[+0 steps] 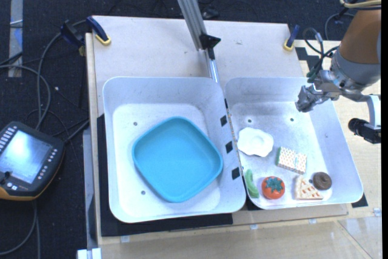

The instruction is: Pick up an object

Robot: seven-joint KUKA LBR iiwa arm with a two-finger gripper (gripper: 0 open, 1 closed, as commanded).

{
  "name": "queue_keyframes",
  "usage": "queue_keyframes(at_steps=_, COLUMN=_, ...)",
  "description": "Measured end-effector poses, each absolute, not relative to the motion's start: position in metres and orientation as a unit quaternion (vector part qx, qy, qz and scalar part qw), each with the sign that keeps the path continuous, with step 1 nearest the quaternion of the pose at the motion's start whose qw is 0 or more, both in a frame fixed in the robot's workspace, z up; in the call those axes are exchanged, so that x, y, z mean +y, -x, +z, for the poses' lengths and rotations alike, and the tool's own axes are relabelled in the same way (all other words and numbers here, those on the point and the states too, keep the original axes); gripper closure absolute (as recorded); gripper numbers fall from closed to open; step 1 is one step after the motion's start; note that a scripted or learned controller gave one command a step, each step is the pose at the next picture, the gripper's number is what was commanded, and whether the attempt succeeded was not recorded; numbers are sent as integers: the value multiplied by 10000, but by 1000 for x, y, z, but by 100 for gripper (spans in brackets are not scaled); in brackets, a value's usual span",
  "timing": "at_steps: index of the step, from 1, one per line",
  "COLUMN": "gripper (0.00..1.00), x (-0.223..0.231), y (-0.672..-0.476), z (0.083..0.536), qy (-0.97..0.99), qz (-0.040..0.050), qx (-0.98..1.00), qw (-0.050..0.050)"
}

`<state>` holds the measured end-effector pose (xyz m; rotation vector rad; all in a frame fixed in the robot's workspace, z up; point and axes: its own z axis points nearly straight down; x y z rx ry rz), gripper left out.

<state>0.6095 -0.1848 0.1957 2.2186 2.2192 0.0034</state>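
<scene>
Bench [151, 45] of pale board carries two shallow white bins side by side, the left bin [121, 97] in the centre of the frame and the right bin [339, 148] toward the right edge. A blue, rounded-square plastic dish [177, 158] takes up most of the left bin's floor, leaving only narrow strips along the walls. In the right bin the small objects crowd the lower part: a flat white fried-egg-shaped piece [255, 142] near the shared wall, a tan waffle-patterned square [291, 159] just right of it, a green slender piece [249, 182] against the lower left wall, a red tomato-like ball with a green top [273, 187], a pizza-slice-shaped wedge [307, 190] and a brown ring doughnut [322, 180] near the lower right rim. The upper half of that bin is bare floor. The dark gripper [305, 100] sits over this open area near the upper right wall, well apart from every object; whether its claw is released or clenched cannot be told.
</scene>
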Motion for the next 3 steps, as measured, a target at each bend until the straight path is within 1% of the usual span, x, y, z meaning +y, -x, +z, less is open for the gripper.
queue_keyframes(at_steps=1, gripper=100, x=-185, y=-610, z=248, qy=-7070, qz=13, qx=7072, qw=20)
queue_keyframes(at_steps=2, gripper=100, x=-135, y=-597, z=242, qy=-7059, qz=3, qx=7084, qw=-3)
queue_keyframes(at_steps=3, gripper=100, x=-78, y=-589, z=248, qy=-7054, qz=7, qx=7088, qw=-2)
